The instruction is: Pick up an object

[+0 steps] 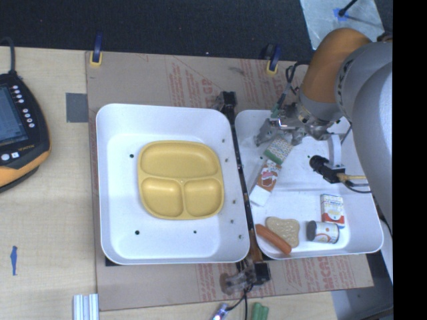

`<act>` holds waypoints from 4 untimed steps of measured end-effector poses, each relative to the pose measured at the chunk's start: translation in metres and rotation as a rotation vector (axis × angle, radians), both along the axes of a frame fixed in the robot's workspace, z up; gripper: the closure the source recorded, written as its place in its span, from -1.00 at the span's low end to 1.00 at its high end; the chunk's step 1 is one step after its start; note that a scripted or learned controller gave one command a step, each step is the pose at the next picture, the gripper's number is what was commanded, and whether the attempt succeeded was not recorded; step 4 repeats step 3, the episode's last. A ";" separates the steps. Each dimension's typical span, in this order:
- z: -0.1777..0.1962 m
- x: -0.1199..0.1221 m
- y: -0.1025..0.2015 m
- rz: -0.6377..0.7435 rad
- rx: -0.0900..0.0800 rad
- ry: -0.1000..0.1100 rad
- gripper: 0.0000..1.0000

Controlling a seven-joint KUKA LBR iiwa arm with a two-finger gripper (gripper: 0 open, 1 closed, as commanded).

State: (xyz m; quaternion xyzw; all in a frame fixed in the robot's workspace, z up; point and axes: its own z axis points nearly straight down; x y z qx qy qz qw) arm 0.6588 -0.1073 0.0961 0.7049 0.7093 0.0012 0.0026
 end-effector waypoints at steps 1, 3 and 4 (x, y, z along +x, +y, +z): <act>0.000 -0.001 0.007 -0.003 -0.002 0.002 -1.00; -0.004 -0.002 0.011 -0.003 0.003 0.007 -1.00; -0.004 -0.002 0.011 -0.003 0.003 0.007 -1.00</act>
